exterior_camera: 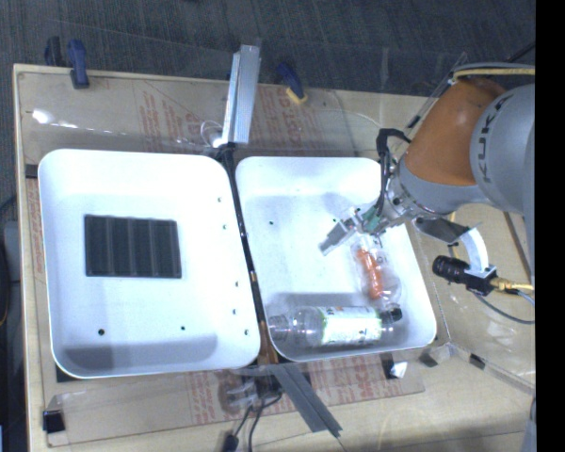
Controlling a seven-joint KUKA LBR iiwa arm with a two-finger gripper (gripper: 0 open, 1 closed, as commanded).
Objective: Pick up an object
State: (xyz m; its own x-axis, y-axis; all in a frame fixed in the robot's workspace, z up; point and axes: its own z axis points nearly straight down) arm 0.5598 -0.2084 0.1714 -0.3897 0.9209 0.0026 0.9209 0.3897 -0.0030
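Note:
My gripper [337,235] hangs over the middle of the right bin [292,172], reaching in from the right. Just below and right of it lies a small orange object in clear wrapping [371,271], close to the gripper but apart from its tip. A clear plastic bottle with a white and green label [334,327] lies on its side along the right bin's front wall. A dark grey ribbed rectangular pad [132,246] lies flat in the left bin [56,318]. I see nothing held at the gripper's tip.
The two bins meet at a dark divider [245,252]. A metal bar [241,92] stands behind the bins. Blue clamps [76,61] hold the bench's back edge. The arm's orange band [447,149] is over the right bin's far right corner.

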